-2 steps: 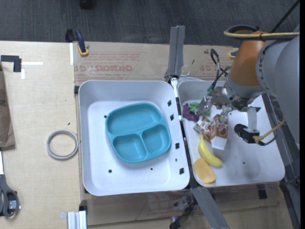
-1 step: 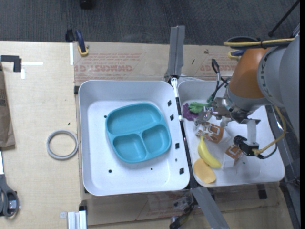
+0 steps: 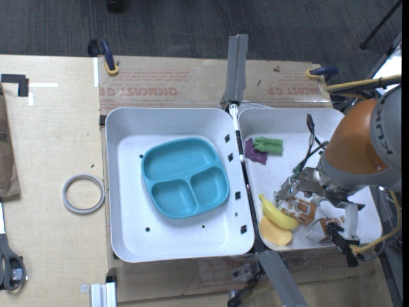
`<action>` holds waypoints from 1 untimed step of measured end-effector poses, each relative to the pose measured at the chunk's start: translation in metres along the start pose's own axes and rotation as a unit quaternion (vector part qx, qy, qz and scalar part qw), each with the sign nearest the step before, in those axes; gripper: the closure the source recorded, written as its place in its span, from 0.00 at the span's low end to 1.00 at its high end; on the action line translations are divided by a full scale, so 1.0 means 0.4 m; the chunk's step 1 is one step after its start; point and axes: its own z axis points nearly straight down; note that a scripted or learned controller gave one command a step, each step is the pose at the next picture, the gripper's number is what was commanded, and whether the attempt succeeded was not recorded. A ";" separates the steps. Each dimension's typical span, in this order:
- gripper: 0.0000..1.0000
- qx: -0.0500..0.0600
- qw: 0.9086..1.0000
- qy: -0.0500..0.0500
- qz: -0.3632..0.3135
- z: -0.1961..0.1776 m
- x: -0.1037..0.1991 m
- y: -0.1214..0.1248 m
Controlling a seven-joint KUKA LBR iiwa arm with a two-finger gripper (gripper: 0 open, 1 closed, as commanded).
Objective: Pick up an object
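The right bin (image 3: 281,121) holds several small toy foods. A yellow banana (image 3: 278,213) lies near its front left, with a round orange-yellow piece (image 3: 276,235) just in front of it. A green and purple vegetable (image 3: 262,148) lies near the back left. A brown and white item (image 3: 305,210) sits right of the banana, and another brown piece (image 3: 333,226) is further right. My gripper (image 3: 293,189) hangs low over the middle of the right bin, just above and right of the banana. Nothing is visibly held in it.
The left bin (image 3: 128,190) holds a teal divided plate (image 3: 185,178). On the bench to the left lie a tape ring (image 3: 84,193) and scissors (image 3: 11,268). A grey divider post (image 3: 236,69) stands between the bins at the back.
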 end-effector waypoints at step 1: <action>0.00 -0.003 0.992 0.001 0.126 -0.003 -0.021 0.005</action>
